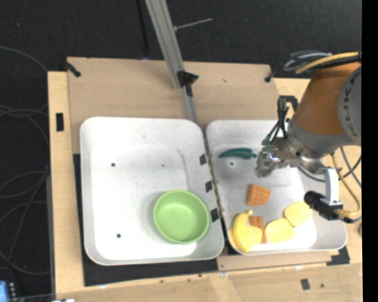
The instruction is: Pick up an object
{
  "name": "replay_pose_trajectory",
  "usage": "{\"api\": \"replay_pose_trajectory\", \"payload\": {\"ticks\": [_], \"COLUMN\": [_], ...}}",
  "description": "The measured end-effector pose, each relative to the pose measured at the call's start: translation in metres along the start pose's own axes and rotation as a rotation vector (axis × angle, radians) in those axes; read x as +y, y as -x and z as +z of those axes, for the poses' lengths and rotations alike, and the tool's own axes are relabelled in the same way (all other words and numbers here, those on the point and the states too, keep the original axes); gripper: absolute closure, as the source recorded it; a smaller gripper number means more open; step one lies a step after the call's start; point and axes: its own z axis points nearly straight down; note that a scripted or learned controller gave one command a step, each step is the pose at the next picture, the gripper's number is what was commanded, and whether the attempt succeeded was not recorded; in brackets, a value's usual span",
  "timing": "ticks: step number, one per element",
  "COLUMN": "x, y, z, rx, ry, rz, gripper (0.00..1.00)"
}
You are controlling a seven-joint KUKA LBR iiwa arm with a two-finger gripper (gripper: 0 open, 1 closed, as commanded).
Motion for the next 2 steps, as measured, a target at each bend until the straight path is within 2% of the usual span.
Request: {"api": "replay_pose_trajectory", "payload": {"ticks": [1,2], "x": [0.002,0.018], "y": [0.001,-0.056], "z": [-0.054,-0.045], "rx": [-0.001,0.002], "ry": [0.002,-0.005], "rz": [-0.007,-0.011], "gripper": [1.00,1.00]}}
